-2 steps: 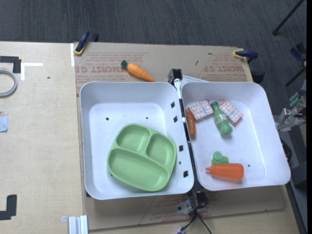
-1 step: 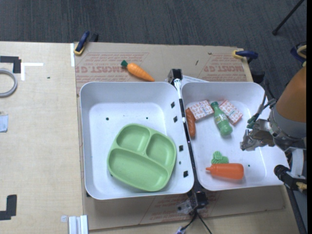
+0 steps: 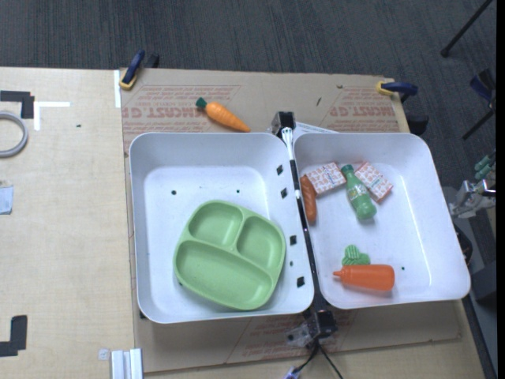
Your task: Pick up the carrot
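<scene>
The carrot (image 3: 223, 115), small and orange with a green stalk end, lies on the brown cardboard (image 3: 173, 105) behind the left bin (image 3: 142, 212), outside both bins. Its tip points right, toward the clamp between the bins. Nothing touches it or hangs over it.
A green divided plate (image 3: 230, 253) lies in the left bin. The right bin (image 3: 438, 212) holds a green bottle (image 3: 360, 198), two patterned packets (image 3: 323, 178), a brown sausage (image 3: 308, 199), an orange bottle-like toy (image 3: 364, 276) and a small green piece (image 3: 355, 254). Clips (image 3: 132, 68) hold the cardboard corners.
</scene>
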